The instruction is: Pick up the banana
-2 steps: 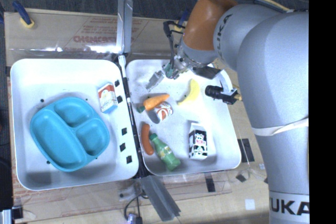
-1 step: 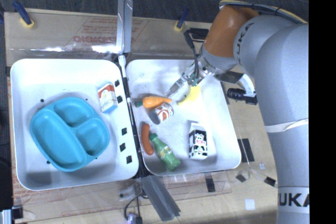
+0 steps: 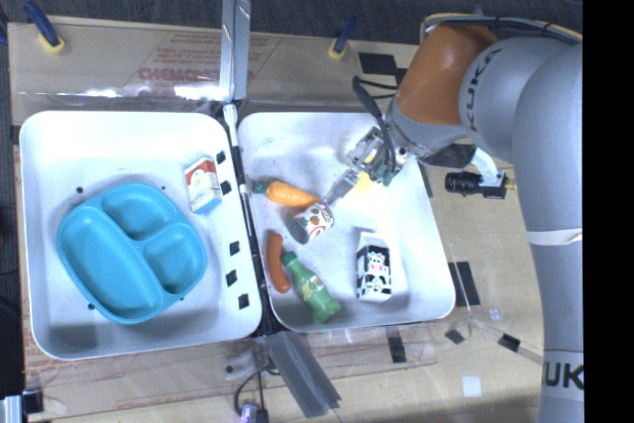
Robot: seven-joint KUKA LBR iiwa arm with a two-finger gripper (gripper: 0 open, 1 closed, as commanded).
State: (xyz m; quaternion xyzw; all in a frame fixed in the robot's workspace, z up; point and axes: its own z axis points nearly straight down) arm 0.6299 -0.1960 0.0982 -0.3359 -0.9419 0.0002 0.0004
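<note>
The banana (image 3: pixel 363 180) shows as just a small patch of yellow in the right bin (image 3: pixel 436 243), near the upper right part of the floor, mostly hidden beneath the claw (image 3: pixel 369 161). Too little of it is visible to tell its long axis or which way it points. The claw sits right over it, reaching in from the right under the arm's orange band (image 3: pixel 436 74); whether it is spread or closed, and whether it grips the banana, cannot be told. Just left of the banana lie a carrot (image 3: pixel 290 194) and a red and white cup (image 3: pixel 315 221); lower down are a green bottle (image 3: pixel 311 288), a sausage (image 3: pixel 276 263) and a milk carton (image 3: pixel 374 272). The left bin (image 3: pixel 40 213) holds a blue divided plate (image 3: pixel 129 253) and a small carton (image 3: pixel 202 184).
</note>
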